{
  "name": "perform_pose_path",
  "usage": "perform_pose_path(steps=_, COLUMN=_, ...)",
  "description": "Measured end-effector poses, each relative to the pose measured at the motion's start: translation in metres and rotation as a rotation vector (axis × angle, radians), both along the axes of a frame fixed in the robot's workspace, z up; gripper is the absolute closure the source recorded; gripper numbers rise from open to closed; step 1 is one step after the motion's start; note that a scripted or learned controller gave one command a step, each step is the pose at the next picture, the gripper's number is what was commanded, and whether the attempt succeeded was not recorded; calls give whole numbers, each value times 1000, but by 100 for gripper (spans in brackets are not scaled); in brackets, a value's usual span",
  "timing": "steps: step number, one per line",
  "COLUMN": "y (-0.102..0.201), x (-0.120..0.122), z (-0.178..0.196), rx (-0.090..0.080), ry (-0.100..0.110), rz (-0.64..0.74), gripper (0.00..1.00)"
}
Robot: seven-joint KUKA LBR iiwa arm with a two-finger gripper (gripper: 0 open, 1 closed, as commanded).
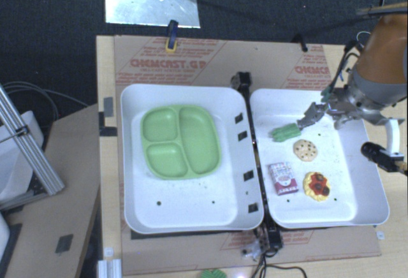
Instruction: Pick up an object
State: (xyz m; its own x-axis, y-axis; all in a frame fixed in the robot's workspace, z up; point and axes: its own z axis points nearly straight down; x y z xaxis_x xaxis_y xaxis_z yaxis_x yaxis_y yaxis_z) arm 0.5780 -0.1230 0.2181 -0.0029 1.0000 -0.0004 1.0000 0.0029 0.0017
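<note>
Claw (310,116) beside green item (285,132)

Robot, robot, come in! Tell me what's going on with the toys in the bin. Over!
Gripper low in right bin, at green toy's end. Nothing seen held. Cookie, red packet, pizza toy close by. Green tray in left bin.

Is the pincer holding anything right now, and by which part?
Cannot be told. The pincer sits at the right end of the green piece, but a hold isn't visible.
</note>
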Motion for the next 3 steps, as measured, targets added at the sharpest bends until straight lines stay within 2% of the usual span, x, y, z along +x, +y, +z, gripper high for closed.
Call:
perform_pose_path(steps=1, y=-38, x=92, z=-139, rx=-1, ry=0, rz=2, gripper=0)
perform_pose_path(steps=2, y=-77, x=92, z=-86, rx=-3, ry=-5, rz=-3, gripper=0)
perform_pose_path(steps=3, y=-31, x=92, z=-63, rx=1, ry=-3, rz=5, gripper=0)
